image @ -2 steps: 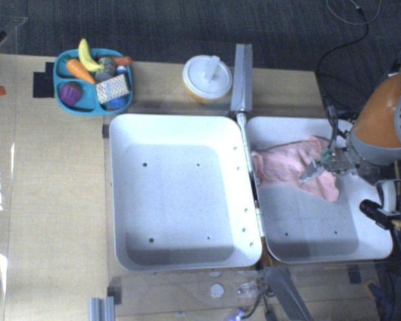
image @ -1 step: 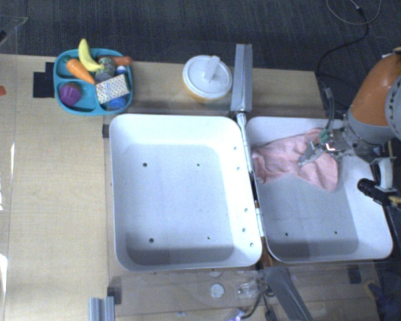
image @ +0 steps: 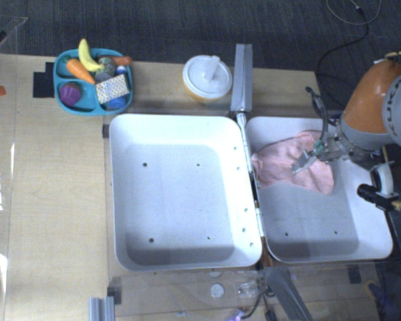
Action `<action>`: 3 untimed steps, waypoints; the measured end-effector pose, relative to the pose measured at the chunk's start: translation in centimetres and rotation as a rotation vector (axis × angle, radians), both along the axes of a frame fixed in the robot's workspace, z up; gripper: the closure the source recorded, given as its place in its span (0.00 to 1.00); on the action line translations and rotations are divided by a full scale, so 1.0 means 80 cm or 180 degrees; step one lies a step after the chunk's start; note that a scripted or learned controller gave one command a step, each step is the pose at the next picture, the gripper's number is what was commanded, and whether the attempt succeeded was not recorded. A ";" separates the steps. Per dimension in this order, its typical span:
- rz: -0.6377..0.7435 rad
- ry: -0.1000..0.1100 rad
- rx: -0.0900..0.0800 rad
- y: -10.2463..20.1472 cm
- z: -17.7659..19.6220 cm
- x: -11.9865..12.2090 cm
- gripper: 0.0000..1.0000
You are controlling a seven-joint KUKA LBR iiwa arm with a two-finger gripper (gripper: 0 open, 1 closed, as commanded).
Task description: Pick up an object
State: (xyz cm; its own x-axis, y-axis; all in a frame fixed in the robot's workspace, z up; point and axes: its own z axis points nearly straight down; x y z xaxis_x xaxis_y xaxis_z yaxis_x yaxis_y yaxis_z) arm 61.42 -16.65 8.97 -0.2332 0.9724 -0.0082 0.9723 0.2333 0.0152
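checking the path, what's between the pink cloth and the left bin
In the camera view, the pink cloth lies in the right bin, its left edge near the raised grey divider rail. Only that rail separates it from the left bin.

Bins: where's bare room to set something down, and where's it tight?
The left bin has bare floor wall to wall. In the right bin the near half is bare, below the pink cloth. Its far half is crowded: the cloth lies there with the gripper over it.
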 end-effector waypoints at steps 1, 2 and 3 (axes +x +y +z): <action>0.0283 -0.0011 -0.0003 0.034 0.001 -0.056 0.00; -0.0505 0.0010 0.0016 0.043 -0.001 0.036 0.00; -0.0116 0.0013 0.0009 -0.001 -0.001 0.028 0.00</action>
State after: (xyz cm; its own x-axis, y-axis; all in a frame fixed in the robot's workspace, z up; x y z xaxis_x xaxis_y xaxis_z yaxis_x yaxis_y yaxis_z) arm 63.67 -16.76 8.87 -0.1978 0.9802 -0.0047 0.9802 0.1978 0.0119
